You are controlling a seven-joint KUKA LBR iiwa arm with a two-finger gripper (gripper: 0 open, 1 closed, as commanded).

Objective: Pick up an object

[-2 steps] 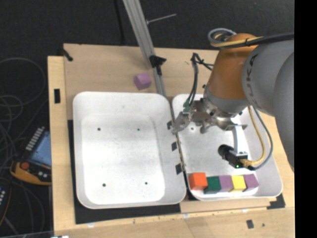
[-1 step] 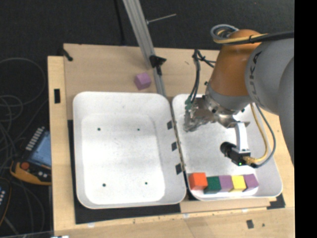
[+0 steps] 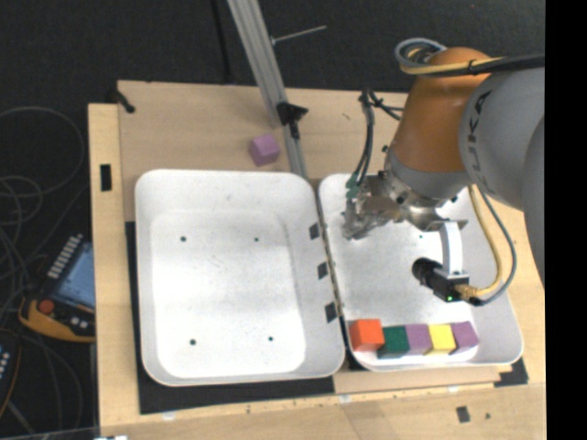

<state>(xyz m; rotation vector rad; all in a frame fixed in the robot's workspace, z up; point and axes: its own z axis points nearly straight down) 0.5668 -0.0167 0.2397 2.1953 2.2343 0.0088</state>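
Note:
Along the front wall of the right bin (image 3: 495,324) sits a row of small blocks: orange (image 3: 368,334), green (image 3: 395,340), light purple (image 3: 419,338), yellow (image 3: 443,338) and purple (image 3: 464,335). My gripper (image 3: 359,220) hangs over the bin's back left part, near the divider between the bins, well behind the row. The grey arm with its orange band (image 3: 440,108) reaches in from the right above it. Nothing shows between the fingers.
The left bin (image 3: 229,273) lies beside the right one. A purple cube (image 3: 265,149) rests on the wooden bench behind the left bin. A slanted metal post (image 3: 261,62) rises from the back. Cables and a handheld pendant (image 3: 69,287) lie off the bench's left.

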